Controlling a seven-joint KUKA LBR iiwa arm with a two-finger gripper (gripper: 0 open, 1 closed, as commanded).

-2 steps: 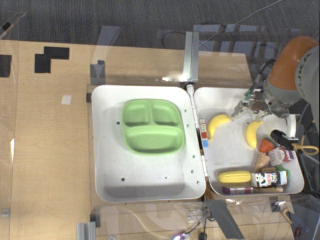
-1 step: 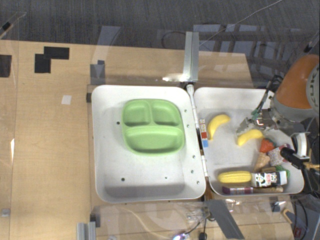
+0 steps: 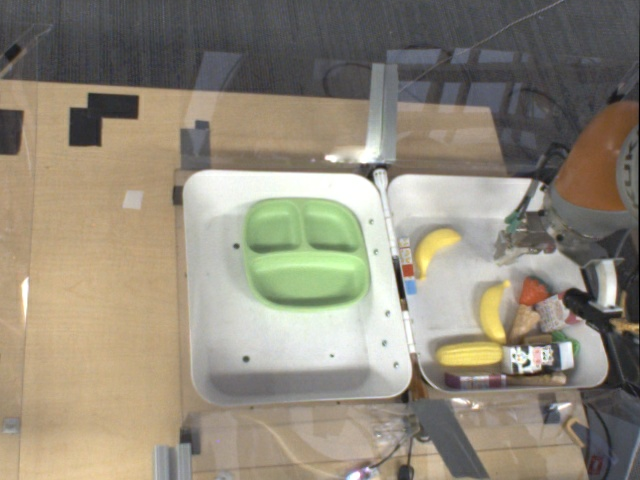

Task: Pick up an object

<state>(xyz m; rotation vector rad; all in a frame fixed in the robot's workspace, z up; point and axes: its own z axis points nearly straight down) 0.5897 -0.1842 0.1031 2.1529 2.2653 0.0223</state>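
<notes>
Bins sit side by side on the bench (image 3: 90,298), seen from above at a slant. In the left bin (image 3: 215,358) lies a green divided tray (image 3: 305,251), roughly in the middle, with three compartments. The right bin (image 3: 455,208) carries the loose objects: one banana (image 3: 435,248) lies near the upper left part, close to the shared wall, and a second banana (image 3: 492,311) stands lengthwise further toward the lower right. A yellow corn-like piece (image 3: 470,354) lies along the near wall, just beside a dark bottle with a white label (image 3: 535,360), and a purple marker-like stick (image 3: 478,379) lies at the very edge below them. A cluster of small toy foods, red and tan (image 3: 535,306), sits just right of the second banana. The arm comes in from the right, and its gripper (image 3: 522,236) hangs over the upper right part of the right bin, apart from both bananas; nothing is visible between its fingers, and I cannot tell whether they are spread or pressed together.
</notes>
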